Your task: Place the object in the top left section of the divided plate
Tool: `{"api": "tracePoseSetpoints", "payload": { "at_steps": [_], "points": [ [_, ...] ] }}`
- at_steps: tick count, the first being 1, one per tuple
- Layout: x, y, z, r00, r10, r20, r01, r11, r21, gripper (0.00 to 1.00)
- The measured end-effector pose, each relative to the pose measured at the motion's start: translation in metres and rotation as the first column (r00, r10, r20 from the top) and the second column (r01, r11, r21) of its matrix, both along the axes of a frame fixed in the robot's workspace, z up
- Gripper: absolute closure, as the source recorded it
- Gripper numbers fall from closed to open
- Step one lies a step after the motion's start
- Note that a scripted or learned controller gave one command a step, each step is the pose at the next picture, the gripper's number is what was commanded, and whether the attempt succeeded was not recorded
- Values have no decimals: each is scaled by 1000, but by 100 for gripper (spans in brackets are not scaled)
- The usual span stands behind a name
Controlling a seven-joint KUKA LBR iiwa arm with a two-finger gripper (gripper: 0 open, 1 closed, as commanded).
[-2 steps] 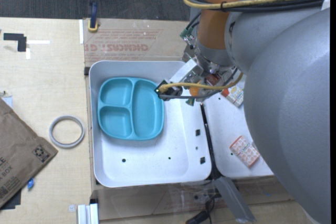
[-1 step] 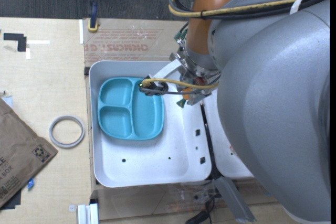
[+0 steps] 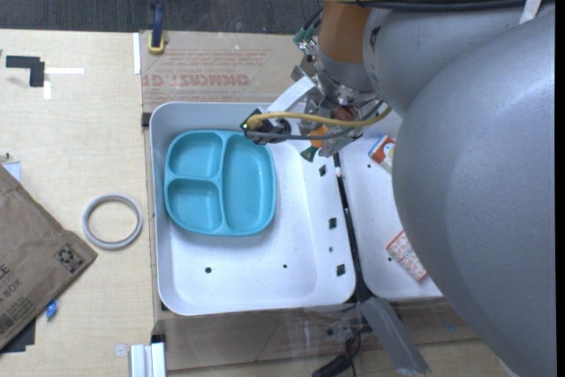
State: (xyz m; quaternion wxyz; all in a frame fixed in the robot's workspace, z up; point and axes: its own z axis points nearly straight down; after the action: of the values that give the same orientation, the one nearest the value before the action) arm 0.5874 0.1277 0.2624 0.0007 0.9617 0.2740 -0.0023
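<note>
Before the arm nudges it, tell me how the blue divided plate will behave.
The blue divided plate looks like stiff moulded plastic, probably light. It sits flat, so tipping seems unlikely. On the smooth white bin floor it would likely slide.

The pale wooden surface [image 3: 71, 128] carries two shallow white bins: the left bin [image 3: 238, 287] near centre and the right bin [image 3: 380, 269] touching it at 3 o'clock. At 9 o'clock lie a grey tape ring [image 3: 112, 220] and a brown cardboard box [image 3: 31, 265]. A flat printed cardboard sheet [image 3: 216, 71] lies at 12 o'clock, beside black tape marks [image 3: 26, 68].
</note>
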Motion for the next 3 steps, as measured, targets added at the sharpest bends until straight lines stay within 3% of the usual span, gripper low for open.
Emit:
{"api": "tracePoseSetpoints", "payload": {
  "at_steps": [1,3],
  "points": [
    [-27,-45,11,975,-222,1,222,975,0,100],
    [-27,-47,26,974,-226,-4,226,974,-6,100]
  ]
}}
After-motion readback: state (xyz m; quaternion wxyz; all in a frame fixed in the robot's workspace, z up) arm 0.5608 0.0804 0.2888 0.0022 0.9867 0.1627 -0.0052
